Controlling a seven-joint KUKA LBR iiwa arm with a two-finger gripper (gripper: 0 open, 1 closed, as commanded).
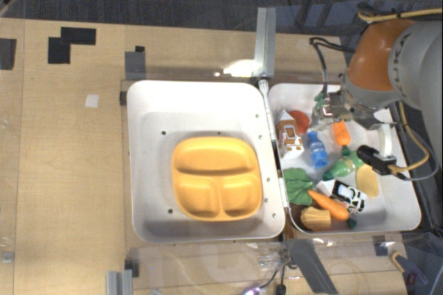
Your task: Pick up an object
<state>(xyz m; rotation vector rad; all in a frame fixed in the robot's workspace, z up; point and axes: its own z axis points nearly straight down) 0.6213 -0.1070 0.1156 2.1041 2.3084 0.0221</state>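
Note:
The right bin (401, 217) holds several toy items. Among them are a blue bottle (318, 150), a small orange piece (341, 133), a red item (299, 119), a white and brown box (289, 138), a green leafy piece (297, 183) and a carrot (329, 203). My gripper (331, 111) hangs low over the bin's back part, just above the orange piece and the blue bottle. The grey arm with its orange band (374, 61) covers the bin's far right corner. I see nothing lifted off the pile.
In the left bin (149, 148) lies a yellow divided tray (216, 176). More items fill the right bin's front: a tan chunk (315, 219), a black and white piece (349, 195), a pale yellow piece (367, 181) and a green one (344, 165). A metal post (266, 44) stands between the bins at the back.

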